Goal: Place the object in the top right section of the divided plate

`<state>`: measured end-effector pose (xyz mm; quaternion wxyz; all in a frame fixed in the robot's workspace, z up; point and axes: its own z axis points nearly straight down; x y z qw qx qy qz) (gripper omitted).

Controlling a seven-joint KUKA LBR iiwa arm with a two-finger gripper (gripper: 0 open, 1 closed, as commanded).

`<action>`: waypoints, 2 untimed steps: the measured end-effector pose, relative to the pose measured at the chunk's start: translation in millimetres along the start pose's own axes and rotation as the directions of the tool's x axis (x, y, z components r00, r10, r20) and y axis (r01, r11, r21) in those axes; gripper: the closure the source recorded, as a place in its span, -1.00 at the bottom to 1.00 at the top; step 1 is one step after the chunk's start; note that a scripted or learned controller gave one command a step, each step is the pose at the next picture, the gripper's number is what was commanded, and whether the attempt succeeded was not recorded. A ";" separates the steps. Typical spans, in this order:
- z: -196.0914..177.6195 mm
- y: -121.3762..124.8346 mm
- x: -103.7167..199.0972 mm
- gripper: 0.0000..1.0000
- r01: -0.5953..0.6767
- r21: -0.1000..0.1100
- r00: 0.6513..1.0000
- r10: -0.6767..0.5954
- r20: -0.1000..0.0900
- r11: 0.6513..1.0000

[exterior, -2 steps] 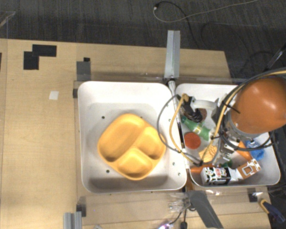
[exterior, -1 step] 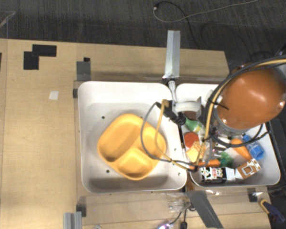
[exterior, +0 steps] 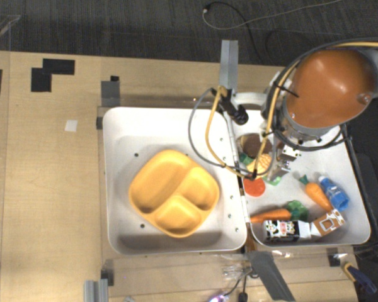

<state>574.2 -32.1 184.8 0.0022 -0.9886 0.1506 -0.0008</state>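
Note:
The yellow divided plate (exterior: 174, 192) lies in the left white bin (exterior: 120, 143), with nothing in its three sections. My gripper (exterior: 269, 161) hangs low over the near-left part of the right bin (exterior: 359, 222), under the arm's orange band (exterior: 327, 87). Right at it are a yellow corn-like piece (exterior: 262, 163), a brown round item (exterior: 249, 145) and a red piece (exterior: 254, 188). The arm hides whether anything is held. The gripper stands to the right of the plate, across the wall between the bins.
In the right bin lie a carrot (exterior: 270, 216), a green vegetable (exterior: 296, 207), a second carrot (exterior: 315, 194), a blue bottle (exterior: 336, 194), a black-and-white bottle (exterior: 282, 230) and a small brown carton (exterior: 328, 222). Cables (exterior: 208, 131) loop over the left bin's right edge.

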 end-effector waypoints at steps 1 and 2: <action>0.6 -64.2 -67.2 1.00 -0.160 0.000 0.987 0.160 0.001 0.987; -0.5 -57.5 6.6 1.00 -0.317 0.002 0.948 0.317 -0.001 0.948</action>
